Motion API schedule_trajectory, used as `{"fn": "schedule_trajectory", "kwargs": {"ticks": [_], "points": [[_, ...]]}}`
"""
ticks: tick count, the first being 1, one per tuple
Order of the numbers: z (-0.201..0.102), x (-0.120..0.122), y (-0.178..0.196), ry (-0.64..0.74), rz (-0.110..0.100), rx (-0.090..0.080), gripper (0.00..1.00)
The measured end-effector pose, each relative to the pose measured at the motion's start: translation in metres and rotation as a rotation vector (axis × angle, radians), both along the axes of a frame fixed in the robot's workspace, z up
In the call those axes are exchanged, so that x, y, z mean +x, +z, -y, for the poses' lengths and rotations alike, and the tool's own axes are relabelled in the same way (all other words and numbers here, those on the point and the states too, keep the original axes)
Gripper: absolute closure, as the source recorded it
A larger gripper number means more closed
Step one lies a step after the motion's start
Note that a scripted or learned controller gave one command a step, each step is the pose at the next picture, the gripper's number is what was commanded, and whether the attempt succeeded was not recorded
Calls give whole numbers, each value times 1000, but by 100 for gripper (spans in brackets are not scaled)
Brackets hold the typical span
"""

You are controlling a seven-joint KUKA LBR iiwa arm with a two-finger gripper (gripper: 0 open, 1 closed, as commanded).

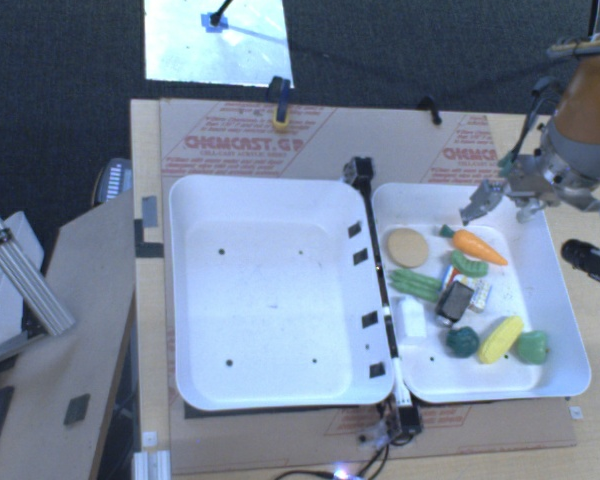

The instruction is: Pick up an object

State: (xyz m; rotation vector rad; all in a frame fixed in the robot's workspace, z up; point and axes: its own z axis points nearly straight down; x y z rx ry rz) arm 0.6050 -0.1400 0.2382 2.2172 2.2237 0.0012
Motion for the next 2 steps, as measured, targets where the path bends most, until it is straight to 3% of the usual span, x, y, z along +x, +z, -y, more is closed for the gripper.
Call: {"fn": "schedule_trajectory", "kwargs": {"ticks": [1, 2], "points": [[24, 34, -144, -1, 2, -1, 0], [23, 36, -125, 0, 12, -3, 100]]}}
